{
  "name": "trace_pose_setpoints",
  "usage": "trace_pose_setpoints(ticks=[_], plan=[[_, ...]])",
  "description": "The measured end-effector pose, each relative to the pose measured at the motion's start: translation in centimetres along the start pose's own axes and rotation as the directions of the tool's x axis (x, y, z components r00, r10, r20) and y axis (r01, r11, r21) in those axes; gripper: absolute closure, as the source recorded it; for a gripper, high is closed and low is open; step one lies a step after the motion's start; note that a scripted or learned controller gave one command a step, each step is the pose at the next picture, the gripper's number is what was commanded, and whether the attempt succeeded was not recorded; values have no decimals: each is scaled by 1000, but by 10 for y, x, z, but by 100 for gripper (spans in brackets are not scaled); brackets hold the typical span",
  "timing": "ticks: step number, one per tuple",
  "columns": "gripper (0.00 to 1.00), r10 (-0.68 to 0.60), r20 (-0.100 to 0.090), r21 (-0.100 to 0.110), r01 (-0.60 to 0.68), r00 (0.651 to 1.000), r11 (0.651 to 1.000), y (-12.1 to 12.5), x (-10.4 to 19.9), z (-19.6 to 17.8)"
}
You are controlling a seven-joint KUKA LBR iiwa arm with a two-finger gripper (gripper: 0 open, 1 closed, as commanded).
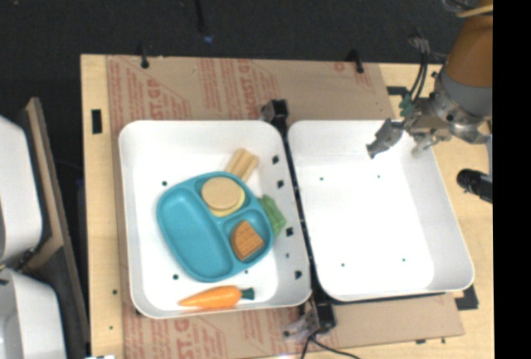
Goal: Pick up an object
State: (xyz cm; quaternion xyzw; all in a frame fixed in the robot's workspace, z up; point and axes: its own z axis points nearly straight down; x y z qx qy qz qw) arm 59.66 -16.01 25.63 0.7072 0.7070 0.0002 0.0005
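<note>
Wooden bench carries two white bins side by side. Nearest in the left bin lies a carrot. Beyond it a blue tray holds a brown piece and a tan disc, with a wood block behind. Farther back, over the right bin, the gripper hangs with fingers spread, holding nothing.
</note>
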Motion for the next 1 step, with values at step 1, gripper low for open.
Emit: trace_pose_setpoints(ticks=[1], plan=[[0,-66,0,3,66,998,998,28,-54,23]])
